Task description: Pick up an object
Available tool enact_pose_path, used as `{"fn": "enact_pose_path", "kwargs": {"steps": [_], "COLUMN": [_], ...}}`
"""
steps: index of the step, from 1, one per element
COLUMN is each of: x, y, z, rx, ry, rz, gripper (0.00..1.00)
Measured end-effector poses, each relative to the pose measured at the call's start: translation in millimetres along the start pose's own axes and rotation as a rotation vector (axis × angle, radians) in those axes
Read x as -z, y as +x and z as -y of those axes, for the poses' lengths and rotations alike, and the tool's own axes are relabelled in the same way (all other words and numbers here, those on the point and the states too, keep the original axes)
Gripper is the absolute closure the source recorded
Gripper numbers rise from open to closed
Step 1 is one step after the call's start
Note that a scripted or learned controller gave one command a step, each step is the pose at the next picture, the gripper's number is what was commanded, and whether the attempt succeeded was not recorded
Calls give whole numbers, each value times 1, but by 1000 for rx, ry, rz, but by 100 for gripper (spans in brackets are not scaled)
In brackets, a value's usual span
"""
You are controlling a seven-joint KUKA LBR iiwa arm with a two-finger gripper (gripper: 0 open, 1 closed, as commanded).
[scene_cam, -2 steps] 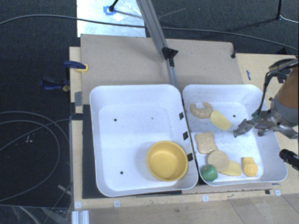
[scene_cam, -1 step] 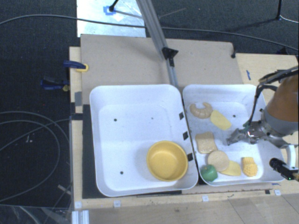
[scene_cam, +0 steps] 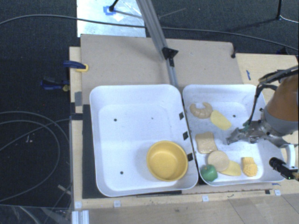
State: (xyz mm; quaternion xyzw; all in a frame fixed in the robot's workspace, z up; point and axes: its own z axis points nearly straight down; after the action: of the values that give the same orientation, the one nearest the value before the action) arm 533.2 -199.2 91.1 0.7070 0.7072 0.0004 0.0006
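Six soft-looking food pieces sit in the right bin (scene_cam: pixel 233 93), and my pincer (scene_cam: pixel 232 139) hovers among them.

I can't tell whether it's apart or together. The closest pick is the flat tan slice (scene_cam: pixel 205 142), just left of the tip; come down square on its edges. Nearby: a smooth yellow oval (scene_cam: pixel 220 120), a ridged croissant (scene_cam: pixel 201 110), a round disc (scene_cam: pixel 218 160).

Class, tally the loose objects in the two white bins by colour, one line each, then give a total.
Yellow: 4: bowl, lemon-shaped piece, corn piece, flat wedge
Tan: 3: croissant, toast slice, round piece
Green: 1: green piece
Total: 8
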Motion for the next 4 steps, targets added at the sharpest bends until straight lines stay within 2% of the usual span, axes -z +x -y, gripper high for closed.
{"fn": "enact_pose_path", "kwargs": {"steps": [1,2,4], "x": [11,56,172], "y": [0,3,-3], "z": [-1,-8,-11], "rx": [0,5,6], "ry": [-3,-3,-6], "rz": [1,1,2], "gripper": [100,100,100]}}
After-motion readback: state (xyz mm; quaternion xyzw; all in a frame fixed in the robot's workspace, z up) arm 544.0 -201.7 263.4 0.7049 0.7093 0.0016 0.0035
